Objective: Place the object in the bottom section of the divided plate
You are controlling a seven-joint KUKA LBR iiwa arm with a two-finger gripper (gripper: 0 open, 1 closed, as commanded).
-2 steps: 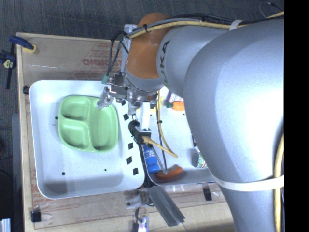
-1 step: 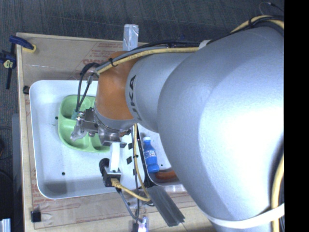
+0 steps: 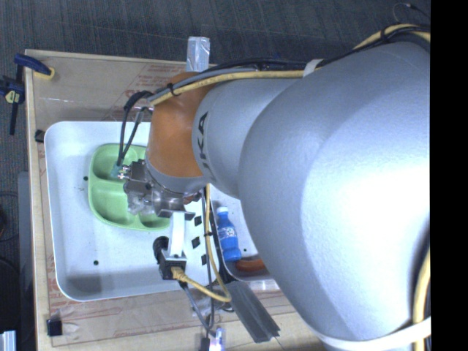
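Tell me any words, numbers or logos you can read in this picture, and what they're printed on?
Arm: dark letters run down its orange band, seen at a slant and too foreshortened to read.
Blue object beside the arm: it has a paler label patch, too small and blurred to read.
Bench: faint reddish markings along the edge, not legible.
Green divided plate and white bin: no text visible.

Arm (image 3: 322, 174): smooth grey casing, satin sheen; orange band (image 3: 175, 141) smooth, faintly glossy. Plate (image 3: 110, 189): green plastic, smooth, slight shine. Bin (image 3: 66, 218): white plastic, matt, smooth. Bench (image 3: 88, 79): pale wood, matt. Bottle (image 3: 226, 234): blue, glossy, plastic by the look. Cables (image 3: 212, 72): black and yellow sheathing, smooth.
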